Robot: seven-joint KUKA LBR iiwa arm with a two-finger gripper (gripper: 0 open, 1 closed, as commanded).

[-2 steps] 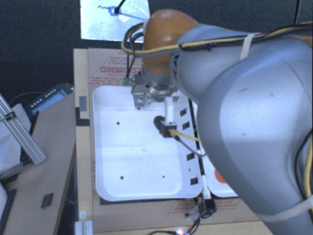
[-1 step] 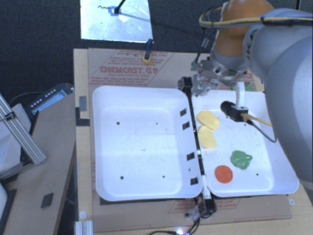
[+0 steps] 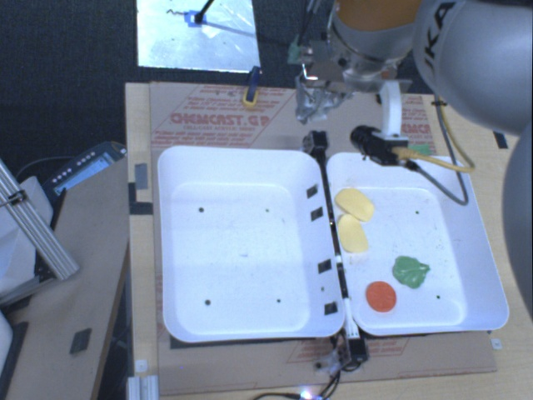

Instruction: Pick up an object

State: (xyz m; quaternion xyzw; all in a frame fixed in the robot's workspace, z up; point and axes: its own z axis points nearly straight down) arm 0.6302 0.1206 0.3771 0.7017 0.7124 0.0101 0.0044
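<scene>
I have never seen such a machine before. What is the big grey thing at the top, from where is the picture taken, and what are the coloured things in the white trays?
The big grey shape with the orange band is a robot arm. It reaches in from the right of the picture. At its end is a gripper, the part meant to grasp things; here it hangs above the back edge of the bins, and nothing can be seen in it. The one camera is fixed above the bench and looks down at a slant. On the bench lie two shallow white bins, the left bin and the right bin. In the right bin are two yellow pieces, a green piece and an orange-red disc.
</scene>
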